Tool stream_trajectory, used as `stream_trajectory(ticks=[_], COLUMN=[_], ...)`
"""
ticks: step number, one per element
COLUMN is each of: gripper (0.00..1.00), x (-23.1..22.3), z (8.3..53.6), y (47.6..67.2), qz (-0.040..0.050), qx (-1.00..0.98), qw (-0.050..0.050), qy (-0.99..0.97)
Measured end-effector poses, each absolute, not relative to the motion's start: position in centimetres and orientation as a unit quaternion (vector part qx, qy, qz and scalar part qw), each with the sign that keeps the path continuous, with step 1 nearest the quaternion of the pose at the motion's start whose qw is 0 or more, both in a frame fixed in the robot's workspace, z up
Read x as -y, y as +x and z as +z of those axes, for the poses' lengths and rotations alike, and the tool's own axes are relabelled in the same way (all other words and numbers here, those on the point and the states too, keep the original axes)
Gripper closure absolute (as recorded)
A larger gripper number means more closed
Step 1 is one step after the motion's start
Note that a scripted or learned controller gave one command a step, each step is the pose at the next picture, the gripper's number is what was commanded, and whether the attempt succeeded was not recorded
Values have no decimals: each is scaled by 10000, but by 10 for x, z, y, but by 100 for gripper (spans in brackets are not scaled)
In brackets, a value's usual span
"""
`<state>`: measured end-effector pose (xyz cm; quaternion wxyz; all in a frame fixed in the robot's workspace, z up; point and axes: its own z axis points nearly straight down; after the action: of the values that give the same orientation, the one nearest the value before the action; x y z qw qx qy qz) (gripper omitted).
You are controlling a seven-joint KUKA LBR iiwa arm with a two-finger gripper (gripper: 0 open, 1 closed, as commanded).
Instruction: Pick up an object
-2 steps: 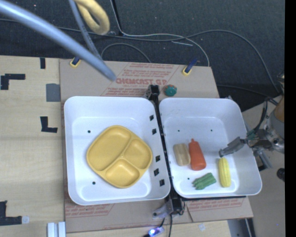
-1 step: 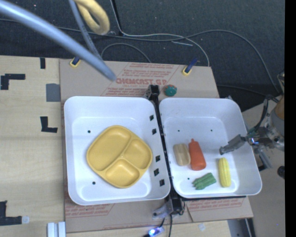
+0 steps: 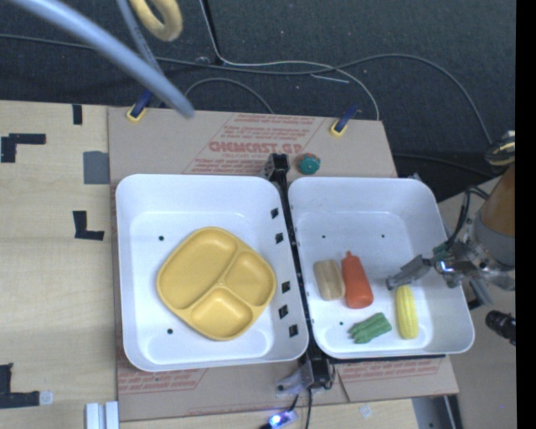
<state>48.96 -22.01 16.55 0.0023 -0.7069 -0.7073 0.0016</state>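
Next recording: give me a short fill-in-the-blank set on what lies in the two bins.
1. The yellow divided plate lies in the ____ bin.
2. The corn cob is coloured ____.
3. Between the bun and the corn cob lies the orange ____.
4. The gripper reaches in over the ____ bin.

Missing words: left; yellow; carrot; right

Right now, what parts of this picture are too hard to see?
- Gripper: dark and blurry in the camera view, so its grip is unclear.
- Arm: cut off by the right edge.
- Teal thing behind the bins: too small to name.
- Yellow ring: cut by the top edge.
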Motion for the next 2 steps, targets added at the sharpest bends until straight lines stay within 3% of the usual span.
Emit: stream_trajectory(ticks=[1, 2], gripper=[0, 0], x=[216, 213], z=[102, 85], y=[490, 491], qz=[6, -9], qx=[7081, 7083], qw=[42, 20], qy=[-7061, -7060])
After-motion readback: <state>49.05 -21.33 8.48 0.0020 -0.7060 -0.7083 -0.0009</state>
